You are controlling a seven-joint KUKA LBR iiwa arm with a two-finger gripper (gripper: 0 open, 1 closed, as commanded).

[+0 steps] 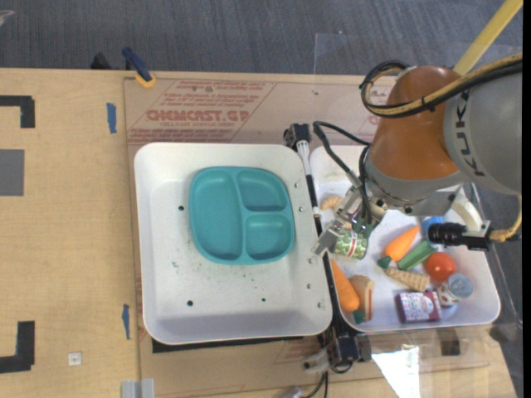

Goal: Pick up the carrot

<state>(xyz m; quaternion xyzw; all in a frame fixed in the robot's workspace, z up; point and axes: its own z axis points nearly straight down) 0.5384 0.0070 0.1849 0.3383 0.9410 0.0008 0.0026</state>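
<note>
An orange carrot with a green top lies in the right bin, near its middle. A second long orange piece lies along that bin's left wall. My gripper hangs low over the left edge of the right bin, just above this long orange piece and to the left of the green-topped carrot. A small jar with a green and red label sits right against the gripper. The arm's orange band hides the back of the bin.
The left bin holds a teal divided plate. The right bin also holds a red tomato, a purple packet, a blue cap, a wafer and a brown piece. Black cables run along the divider.
</note>
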